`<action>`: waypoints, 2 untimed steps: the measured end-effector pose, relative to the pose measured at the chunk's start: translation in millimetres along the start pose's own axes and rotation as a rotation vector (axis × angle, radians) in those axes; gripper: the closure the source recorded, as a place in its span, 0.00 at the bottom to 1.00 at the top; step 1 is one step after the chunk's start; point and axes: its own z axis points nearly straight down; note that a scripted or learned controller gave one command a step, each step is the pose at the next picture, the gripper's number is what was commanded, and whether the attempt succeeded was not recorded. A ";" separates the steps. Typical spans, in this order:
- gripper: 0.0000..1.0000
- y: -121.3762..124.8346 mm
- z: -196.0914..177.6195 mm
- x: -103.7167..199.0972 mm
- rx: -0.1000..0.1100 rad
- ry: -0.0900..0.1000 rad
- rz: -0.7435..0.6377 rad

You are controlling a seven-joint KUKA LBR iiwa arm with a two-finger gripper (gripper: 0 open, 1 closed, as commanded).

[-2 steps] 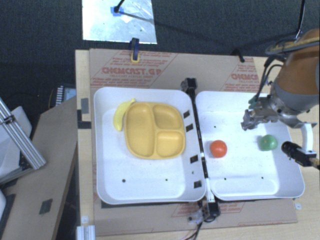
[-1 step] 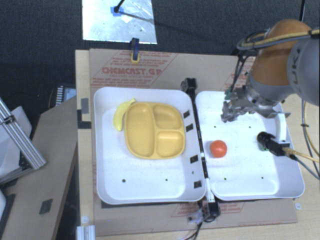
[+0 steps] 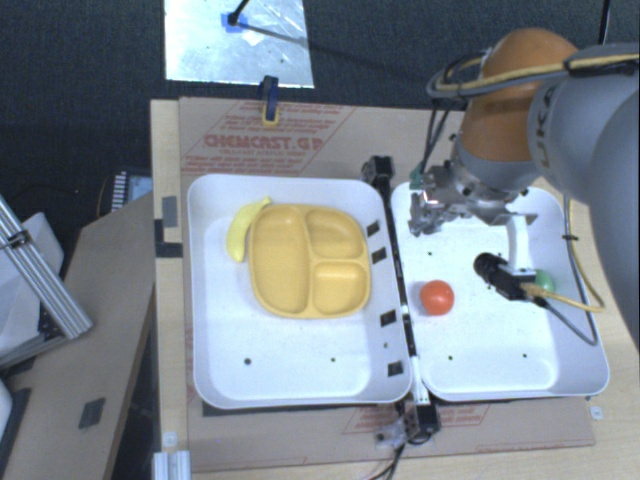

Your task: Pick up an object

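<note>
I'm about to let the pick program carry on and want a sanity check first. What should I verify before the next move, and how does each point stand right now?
1. Something to pick in the right bin: ok, a red-orange ball lies on its floor.
2. End effector over that bin: ok, near its far left corner, apart from the ball.
3. End effector free of load: cannot tell at this size.
4. Room around the ball: ok, bare white floor on all sides.
5. Other candidate: cannot tell, a small green thing near the right wall is partly hidden.
6. Left bin contents out of the way: ok, the yellow divided plate and banana lie beyond the divider.
</note>
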 end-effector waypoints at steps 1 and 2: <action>1.00 20.2 6.3 55.6 0.000 0.001 -0.001; 1.00 38.7 -8.9 108.2 -0.002 0.002 -0.001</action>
